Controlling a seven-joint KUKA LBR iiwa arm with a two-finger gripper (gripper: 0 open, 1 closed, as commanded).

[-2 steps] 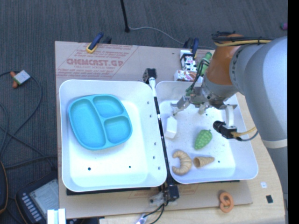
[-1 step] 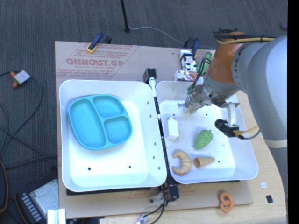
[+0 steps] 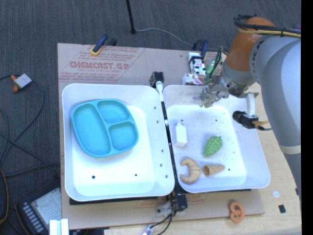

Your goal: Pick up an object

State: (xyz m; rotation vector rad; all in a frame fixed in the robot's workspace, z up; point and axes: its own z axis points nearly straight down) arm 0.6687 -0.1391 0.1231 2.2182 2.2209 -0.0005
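Lying near the croissant (image 3: 191,170), a bumpy green toy (image 3: 212,145).

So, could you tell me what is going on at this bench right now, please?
A grey KUKA arm with an orange band reaches in from the right, its claw over the far edge of the right bin. It is meant to pick up an object, but nothing shows in its grip yet. In that bin lie a small white block, a green leafy toy, a croissant and an ice cream cone. The left bin holds a blue divided plate.
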